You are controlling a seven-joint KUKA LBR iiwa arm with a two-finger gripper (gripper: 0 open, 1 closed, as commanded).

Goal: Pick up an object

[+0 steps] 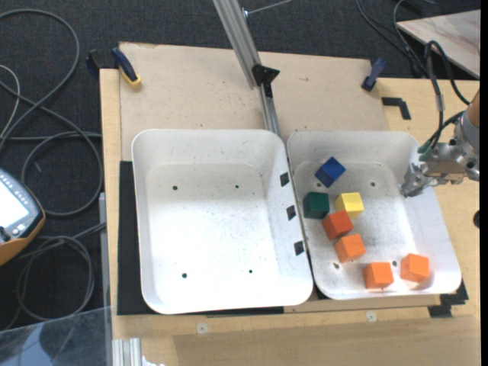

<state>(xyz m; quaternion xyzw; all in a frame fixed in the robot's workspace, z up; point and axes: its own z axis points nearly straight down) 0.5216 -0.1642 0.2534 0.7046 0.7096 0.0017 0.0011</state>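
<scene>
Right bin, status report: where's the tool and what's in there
Tool over right bin's right rim, nothing seen in it. Seven cubes loose: blue, green, yellow, four orange. Nothing blocking the cubes.

**Dark carpet, cluttered edges**

I see a pale wooden desk (191, 90) on dark carpet (46, 75) strewn with black cables (38, 158). Blue clamps (126, 65) grip its back corners. A metal pole (236, 29) slants upward. Light is even, soft.
</scene>
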